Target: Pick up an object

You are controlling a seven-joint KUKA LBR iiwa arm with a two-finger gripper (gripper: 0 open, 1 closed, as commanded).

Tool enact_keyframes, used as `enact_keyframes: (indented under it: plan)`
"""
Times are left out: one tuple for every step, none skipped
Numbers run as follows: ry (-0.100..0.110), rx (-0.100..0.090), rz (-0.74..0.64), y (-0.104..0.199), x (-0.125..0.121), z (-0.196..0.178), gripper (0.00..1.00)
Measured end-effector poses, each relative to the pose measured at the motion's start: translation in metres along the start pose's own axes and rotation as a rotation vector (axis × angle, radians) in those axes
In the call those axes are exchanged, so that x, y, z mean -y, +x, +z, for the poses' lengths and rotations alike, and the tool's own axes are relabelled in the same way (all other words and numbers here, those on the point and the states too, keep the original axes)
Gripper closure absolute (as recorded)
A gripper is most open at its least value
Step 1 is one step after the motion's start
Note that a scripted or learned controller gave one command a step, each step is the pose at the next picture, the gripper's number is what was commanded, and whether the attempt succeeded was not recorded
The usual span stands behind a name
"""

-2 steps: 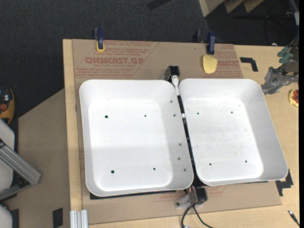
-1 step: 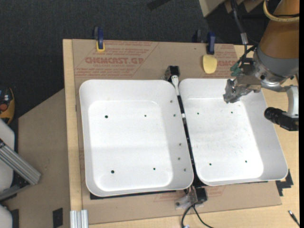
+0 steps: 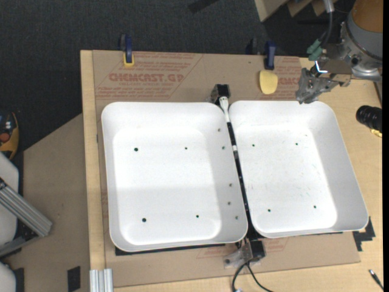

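Gripper (image 3: 312,91): points down at the far edge of the right bin (image 3: 342,132), near that bin's far right corner. From this angle it cannot be told whether it is open or closed. Whether its tip touches the rim is also unclear.

Arm (image 3: 366,23): enters from the upper right, and its wrist sits directly above and to the right of the gripper.

Yellow piece (image 3: 268,81): a small, pale, rounded item. It lies on the board (image 3: 176,76) just beyond the far left corner of the right bin, outside both bins. It is to the left of the gripper and clear of it. It sits directly below the right clamp (image 3: 269,53), and whether it is joined to that clamp cannot be determined.

Left clamp (image 3: 126,46): blue with a yellow tip, fixed on the board's far edge beyond the left bin (image 3: 107,140).

Bins: side by side on the board, with their inner rims touching or very nearly so. A dark strip (image 3: 234,157) runs along the seam between them. Each floor carries four small dark dots.

Board: brown with red lettering along its far side.
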State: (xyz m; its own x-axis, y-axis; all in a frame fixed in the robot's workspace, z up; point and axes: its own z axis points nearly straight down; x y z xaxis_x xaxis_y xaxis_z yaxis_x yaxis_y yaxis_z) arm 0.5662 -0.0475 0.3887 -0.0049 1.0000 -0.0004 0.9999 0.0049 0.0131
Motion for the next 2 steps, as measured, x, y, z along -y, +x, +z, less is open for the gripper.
enact_keyframes:
  plan:
    - [0.02,-0.002,0.001,0.032,-0.028,0.078,1.0]
    - [0.01,0.0,0.006,0.025,-0.018,0.057,1.0]
